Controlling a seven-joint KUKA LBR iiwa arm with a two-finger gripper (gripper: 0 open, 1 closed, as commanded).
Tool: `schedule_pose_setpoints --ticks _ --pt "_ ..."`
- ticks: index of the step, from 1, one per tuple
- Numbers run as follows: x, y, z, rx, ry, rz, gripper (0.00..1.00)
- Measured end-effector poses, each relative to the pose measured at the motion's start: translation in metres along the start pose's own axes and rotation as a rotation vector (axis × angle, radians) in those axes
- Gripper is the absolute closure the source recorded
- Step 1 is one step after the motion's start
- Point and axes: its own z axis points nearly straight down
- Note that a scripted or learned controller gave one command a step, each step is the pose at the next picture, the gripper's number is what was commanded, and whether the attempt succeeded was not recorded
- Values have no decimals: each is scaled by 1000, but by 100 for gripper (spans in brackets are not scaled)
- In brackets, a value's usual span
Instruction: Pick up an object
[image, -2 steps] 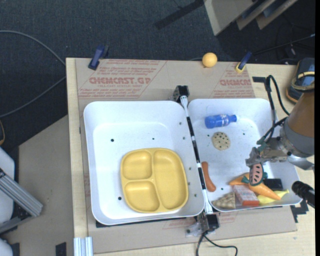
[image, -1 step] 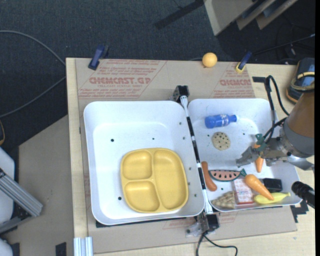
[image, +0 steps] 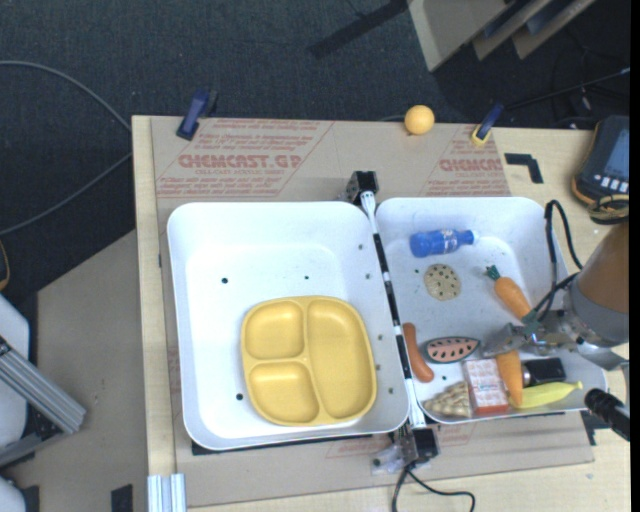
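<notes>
1. Your gripper (image: 512, 343) hangs low in the right bin (image: 530, 215). You cannot tell how it is set; it is too small and blurry.
2. It sits right by the orange stick (image: 510, 378) and near the slice of watermelon (image: 452, 350), so one of these looks like its pick.
3. The carrot (image: 511, 294), cookie (image: 442, 282) and blue bottle (image: 438, 242) lie apart, easy to reach.
4. The yellow tray (image: 307, 358) waits in the left bin (image: 200, 300).
</notes>
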Motion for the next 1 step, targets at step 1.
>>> schedule_pose_setpoints --ticks 1 --pt "2 1 -10 -3 2 0 100"
